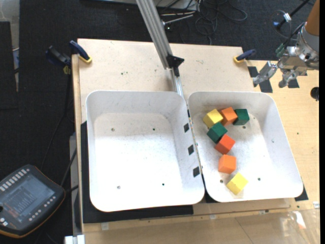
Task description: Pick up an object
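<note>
Right bin (284, 156): three orange, two yellow, two green blocks.

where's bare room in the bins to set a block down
The left white bin floor is bare wall to wall. In the right white bin, blocks crowd the left-centre from the yellow cube down; its right side is free.

Matt white plastic bins (101, 105) on pale wooden bench (132, 60).

A robotics lab: a plywood bench (132, 65) held by clamps (80, 51), loose cables (213, 14) on dark floor, a control pendant (25, 200), and an aluminium camera pole (152, 22).
</note>
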Robot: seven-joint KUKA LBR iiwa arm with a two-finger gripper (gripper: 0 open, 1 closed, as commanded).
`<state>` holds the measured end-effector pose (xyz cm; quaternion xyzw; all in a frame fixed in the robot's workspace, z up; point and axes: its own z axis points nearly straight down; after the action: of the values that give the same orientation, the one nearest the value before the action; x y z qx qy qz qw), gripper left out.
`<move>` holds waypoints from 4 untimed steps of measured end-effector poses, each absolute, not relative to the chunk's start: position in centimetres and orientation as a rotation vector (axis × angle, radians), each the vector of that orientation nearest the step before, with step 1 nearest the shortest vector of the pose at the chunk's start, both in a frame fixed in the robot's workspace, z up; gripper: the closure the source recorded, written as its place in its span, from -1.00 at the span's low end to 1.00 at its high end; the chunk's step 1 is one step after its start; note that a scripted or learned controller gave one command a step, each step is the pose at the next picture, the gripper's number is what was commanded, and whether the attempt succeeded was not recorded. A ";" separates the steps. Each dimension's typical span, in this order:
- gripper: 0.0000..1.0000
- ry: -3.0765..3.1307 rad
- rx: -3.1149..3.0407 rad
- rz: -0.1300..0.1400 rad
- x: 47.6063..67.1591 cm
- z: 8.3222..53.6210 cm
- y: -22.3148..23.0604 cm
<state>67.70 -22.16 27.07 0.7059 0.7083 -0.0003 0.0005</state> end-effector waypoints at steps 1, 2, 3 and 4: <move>-1.00 2.225 2.217 -0.002 67.7 27.1 -22.2; -1.00 2.228 2.221 -0.005 67.9 20.8 -21.5; -1.00 2.223 2.225 -0.006 67.5 15.2 -22.4; -1.00 2.225 2.221 -0.003 67.4 9.9 -22.3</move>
<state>67.43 -22.31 9.93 0.7064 0.7078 -0.0009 -0.0012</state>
